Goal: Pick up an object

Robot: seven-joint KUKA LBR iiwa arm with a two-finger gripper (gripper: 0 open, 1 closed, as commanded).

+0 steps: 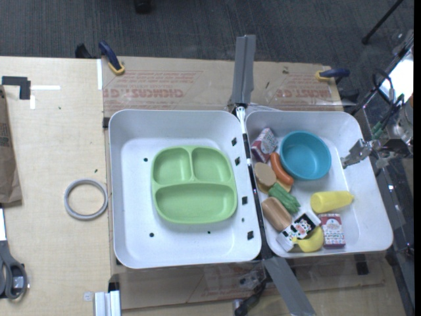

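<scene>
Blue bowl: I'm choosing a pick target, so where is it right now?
The blue bowl sits in the right bin, toward its far side, with the orange carrot-like piece against its left and the yellow block just in front of it.

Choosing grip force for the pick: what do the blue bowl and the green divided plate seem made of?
Blue bowl: probably hard plastic, smooth with a soft sheen and even colour. Green divided plate: likely moulded plastic, matte, with rounded ridges between its three compartments. Neither can be confirmed by look alone.

Wooden bench (52,143): two white bins (122,196) side by side right of centre. Tape ring (85,199) near the left edge. Brown paper bag (8,157) at left edge. Scissors (12,276) at front-left corner.
</scene>
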